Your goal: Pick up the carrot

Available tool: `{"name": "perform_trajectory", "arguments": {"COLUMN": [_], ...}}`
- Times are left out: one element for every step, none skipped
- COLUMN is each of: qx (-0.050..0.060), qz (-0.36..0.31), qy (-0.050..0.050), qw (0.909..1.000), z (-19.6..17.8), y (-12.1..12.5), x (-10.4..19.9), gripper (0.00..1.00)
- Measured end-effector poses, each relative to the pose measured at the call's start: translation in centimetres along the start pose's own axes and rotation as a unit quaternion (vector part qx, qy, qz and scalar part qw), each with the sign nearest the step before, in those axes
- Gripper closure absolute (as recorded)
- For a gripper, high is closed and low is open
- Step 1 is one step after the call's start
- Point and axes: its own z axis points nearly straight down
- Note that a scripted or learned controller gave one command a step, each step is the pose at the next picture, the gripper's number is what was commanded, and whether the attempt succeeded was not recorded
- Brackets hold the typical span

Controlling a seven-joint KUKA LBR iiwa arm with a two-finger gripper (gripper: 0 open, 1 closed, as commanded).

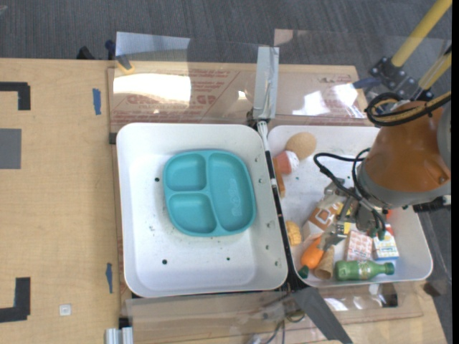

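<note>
The carrot (313,252), small and orange with a green stub at its lower end, lies tilted near the front left of the right bin (412,274). My gripper (340,229) hangs low over the clutter in that bin, just up and right of the carrot's top end. I cannot tell whether it touches the carrot. The grey wrist and orange band (403,160) rise behind it to the right and hide part of the bin's floor.
Around the carrot lie a green bottle (364,269), a tan cone (326,267), a red-and-white packet (358,247), a small box (386,246), a yellow piece (293,231) and a brown packet (324,214). A tan roll (301,145) and a red can (285,163) sit farther back. The left bin (136,213) holds a teal divided plate (209,192).
</note>
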Motion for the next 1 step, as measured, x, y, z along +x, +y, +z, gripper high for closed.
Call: {"name": "perform_trajectory", "arguments": {"qx": [0.001], "qz": [0.112], "qy": [0.010], "qw": [0.9936], "z": [3.81], "y": [0.37], "x": [-0.47], "gripper": [0.00]}}
